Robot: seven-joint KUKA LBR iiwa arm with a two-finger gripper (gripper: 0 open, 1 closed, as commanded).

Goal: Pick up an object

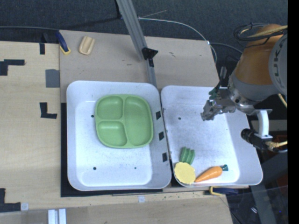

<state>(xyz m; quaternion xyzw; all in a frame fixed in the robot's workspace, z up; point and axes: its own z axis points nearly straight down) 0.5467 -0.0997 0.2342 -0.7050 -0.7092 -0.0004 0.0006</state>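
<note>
Camera view: two shallow white bins sit side by side on the bench. The left bin [79, 125] contains a green divided plate [124, 121], lying flat near the bin's centre. The right bin [243, 143] contains three items grouped at its near edge: a small green object [187, 155], a yellow round object [185, 172] just below and touching it, and an orange carrot [210, 173] just beside the yellow object, green tip pointing right. The gripper [209, 112] hangs over the far half of the right bin, well apart from all three items. Nothing is visible between its fingers; whether they are spread or closed cannot be determined. A tan object [86, 45] lies on the bench beyond the left bin.
</note>
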